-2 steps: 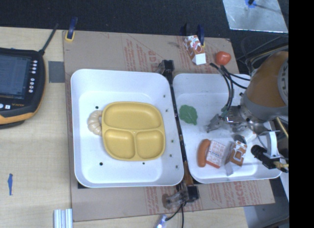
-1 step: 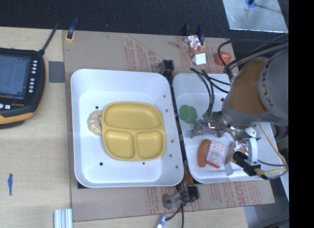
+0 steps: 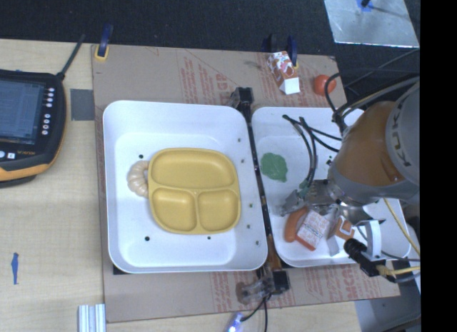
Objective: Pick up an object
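**Arm low over the right bin, among the small items**

Two shallow white bins sit side by side on a cardboard sheet [image 3: 178, 66] laid over the worktop [image 3: 43, 252]. The left bin [image 3: 121, 245] holds a yellow three-compartment tray [image 3: 193, 189], lying flat near the middle, with a pale, lumpy bread-like item [image 3: 137, 178] touching its left edge.

The right bin [image 3: 268, 127] holds a green, flat, rounded object [image 3: 274, 166] near its left wall, apart from the rest. Lower down lies a cluster: an orange, sausage-shaped item [image 3: 290, 228] just beside a small red and white packet [image 3: 311, 229], with a dark grey-green piece [image 3: 296, 199] above them.

The grey arm with its orange band [image 3: 368, 148] reaches in from the right, black cables looping over the bin. Its end effector [image 3: 335, 213] sits low over the cluster, just right of the packet; whether it is open, closed or gripping anything cannot be told from here.

Beyond the bins, a small carton [image 3: 283, 71] and a red ball [image 3: 323, 83] rest on the cardboard. A teach pendant [image 3: 28, 123] with an orange rim lies at the far left of the worktop.
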